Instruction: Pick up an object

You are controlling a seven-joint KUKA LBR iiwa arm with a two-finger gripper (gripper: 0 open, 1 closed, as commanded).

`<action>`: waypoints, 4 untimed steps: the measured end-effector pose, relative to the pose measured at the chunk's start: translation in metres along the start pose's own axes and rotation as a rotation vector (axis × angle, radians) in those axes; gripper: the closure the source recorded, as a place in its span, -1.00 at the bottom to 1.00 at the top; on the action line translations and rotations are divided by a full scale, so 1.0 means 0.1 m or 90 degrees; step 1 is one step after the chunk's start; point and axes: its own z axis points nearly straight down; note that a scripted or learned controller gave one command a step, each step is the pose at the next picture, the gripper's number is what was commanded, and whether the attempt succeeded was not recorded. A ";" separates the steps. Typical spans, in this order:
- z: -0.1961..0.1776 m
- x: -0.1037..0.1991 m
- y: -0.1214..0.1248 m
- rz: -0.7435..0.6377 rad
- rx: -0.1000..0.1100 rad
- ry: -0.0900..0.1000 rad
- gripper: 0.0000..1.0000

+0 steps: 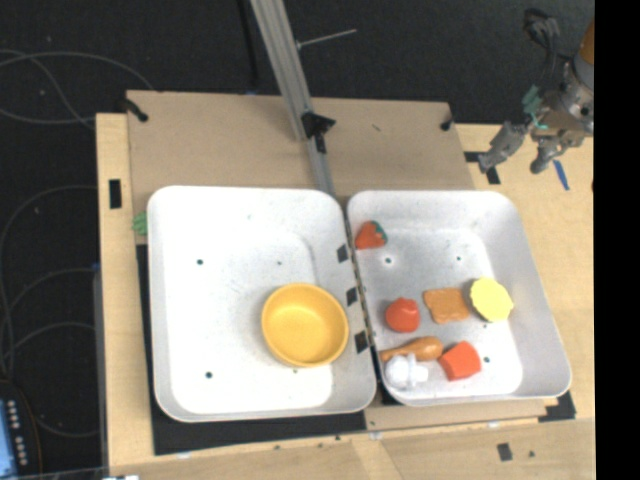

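Note:
My gripper point(522, 155) hangs at the upper right, above the bench just beyond the right bin's point(440, 206) far right corner, its two fingers spread open with nothing between them. In the right bin lie a small red and green piece point(370, 235), a red round piece point(403, 315), an orange-brown flat piece point(446, 304), a yellow disc point(491, 300), a red block point(461, 361), an orange carrot-like piece point(413, 349) and a white piece point(405, 372). A yellow bowl point(304, 325) sits in the left bin point(210, 238).
A grey metal post point(288, 68) slants up from between the bins at the back. The bins rest on a brown board point(220, 138) with black floor and cables around it.

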 end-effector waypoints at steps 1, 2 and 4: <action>0.00 0.00 0.00 -0.001 0.000 -0.001 -1.00; 0.44 0.04 -0.05 0.000 0.003 0.000 -1.00; 1.50 0.02 -0.07 0.000 0.003 0.001 -1.00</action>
